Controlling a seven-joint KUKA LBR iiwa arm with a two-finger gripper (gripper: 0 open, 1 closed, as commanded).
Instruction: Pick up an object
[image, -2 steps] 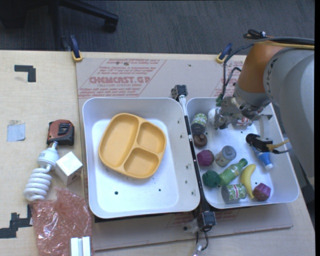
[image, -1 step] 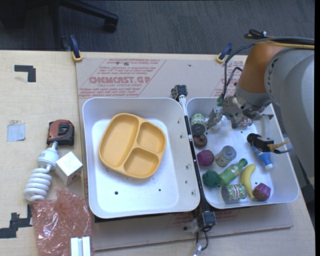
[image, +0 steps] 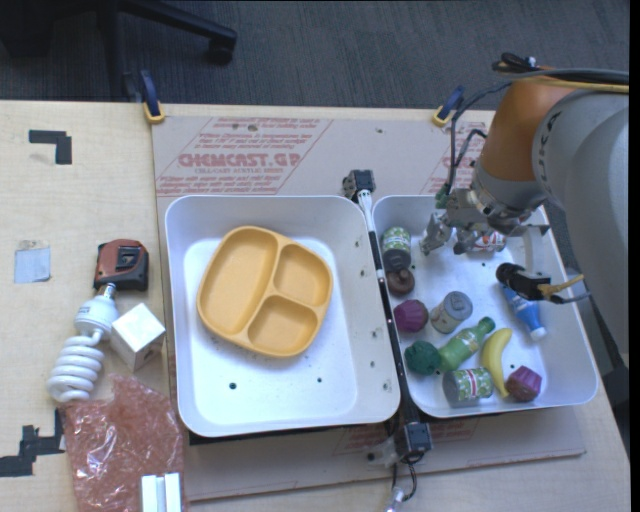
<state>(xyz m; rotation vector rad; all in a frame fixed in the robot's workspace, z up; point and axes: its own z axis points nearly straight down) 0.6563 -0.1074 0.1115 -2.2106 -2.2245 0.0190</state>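
I hang low over the far end of the right bin (image: 572, 372), my gripper (image: 452, 232) just above its floor, and I cannot tell how my jaws stand: the wrist hides them, and I see nothing between them. The things I might take lie near me and toward the bin's near end: a small can (image: 396, 241) and a brown lump (image: 402, 282) just beside me against the divider, a red-and-white piece (image: 487, 240) on my other side, then a purple ball (image: 411, 316), a grey cylinder (image: 451, 310), a green bottle (image: 464, 343), a banana (image: 496, 354) and a blue tube (image: 527, 313). They sit packed, several touching, so I judge a clean grasp needs a loner. The bare floor under me gives room to drop; the divider wall is close. The other bin (image: 190, 390) holds a yellow divided plate (image: 264, 291).
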